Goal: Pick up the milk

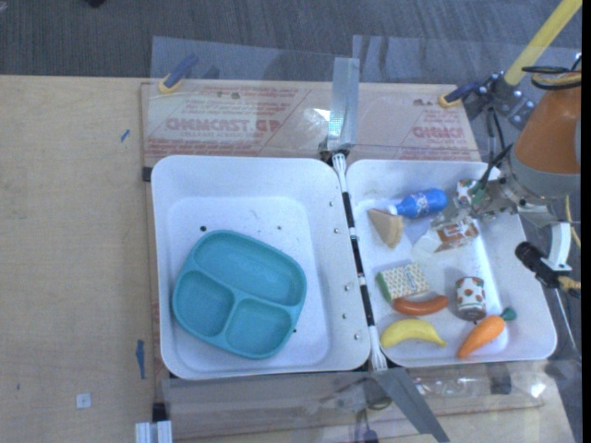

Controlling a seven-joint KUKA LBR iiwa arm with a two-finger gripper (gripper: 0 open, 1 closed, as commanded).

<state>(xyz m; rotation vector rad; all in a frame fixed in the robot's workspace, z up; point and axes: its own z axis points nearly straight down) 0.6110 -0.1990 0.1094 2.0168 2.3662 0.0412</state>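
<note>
The small brown-and-white milk carton [455, 234] lies tipped in the far part of the right white bin [536, 344], just right of the blue bottle [417, 202], so the tool [480, 195], whose grip I cannot tell, should drop straight, then pinch its sides gently.

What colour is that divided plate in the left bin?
The divided plate is plain light blue, turquoise-like, seen clearly in the camera view.
</note>
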